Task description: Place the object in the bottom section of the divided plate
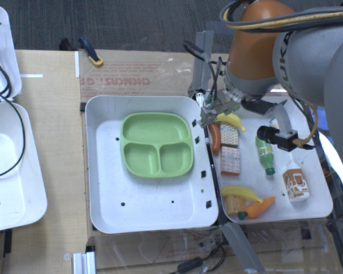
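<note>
Two bins are sitting side by side, and I am hanging my pincer [208, 114] over the food bin [317, 201] by the banana [233, 120], though I cannot tell what it is holding, because the green plate [157, 143] is waiting in the other bin [103, 176].

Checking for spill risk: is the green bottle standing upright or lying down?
Lying down. The green bottle rests on its side on the right bin's floor.

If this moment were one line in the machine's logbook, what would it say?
arm: over right bin | pincer: near banana at bin's top-left | green divided plate: in left bin, holds nothing | stage: placing not yet done
</note>
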Controlling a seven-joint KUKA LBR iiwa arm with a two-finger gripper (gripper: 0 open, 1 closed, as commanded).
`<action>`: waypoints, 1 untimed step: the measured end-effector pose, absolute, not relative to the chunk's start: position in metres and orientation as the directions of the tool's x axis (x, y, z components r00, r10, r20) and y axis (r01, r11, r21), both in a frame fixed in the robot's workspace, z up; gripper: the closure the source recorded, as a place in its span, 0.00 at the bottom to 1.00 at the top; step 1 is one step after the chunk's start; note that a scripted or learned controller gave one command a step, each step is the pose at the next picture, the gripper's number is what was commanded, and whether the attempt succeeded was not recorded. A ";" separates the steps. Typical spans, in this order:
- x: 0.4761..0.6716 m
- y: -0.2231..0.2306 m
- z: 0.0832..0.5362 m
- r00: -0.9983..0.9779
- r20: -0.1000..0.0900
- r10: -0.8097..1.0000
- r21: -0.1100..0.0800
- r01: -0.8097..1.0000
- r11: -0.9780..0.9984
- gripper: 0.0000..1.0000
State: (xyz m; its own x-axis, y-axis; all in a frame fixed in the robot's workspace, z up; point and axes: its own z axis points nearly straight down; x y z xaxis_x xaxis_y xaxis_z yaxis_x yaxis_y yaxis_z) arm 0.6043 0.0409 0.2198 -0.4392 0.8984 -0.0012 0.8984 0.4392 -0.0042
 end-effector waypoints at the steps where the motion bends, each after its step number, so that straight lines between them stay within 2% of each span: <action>1: 0.608 0.032 0.235 -0.539 -0.001 0.843 -0.003 0.843 0.539 1.00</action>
State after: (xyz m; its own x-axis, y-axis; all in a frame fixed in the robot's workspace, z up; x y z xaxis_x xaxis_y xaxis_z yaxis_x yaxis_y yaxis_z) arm 0.6076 0.0325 0.2346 -0.5385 0.8426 -0.0015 0.8426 0.5385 -0.0026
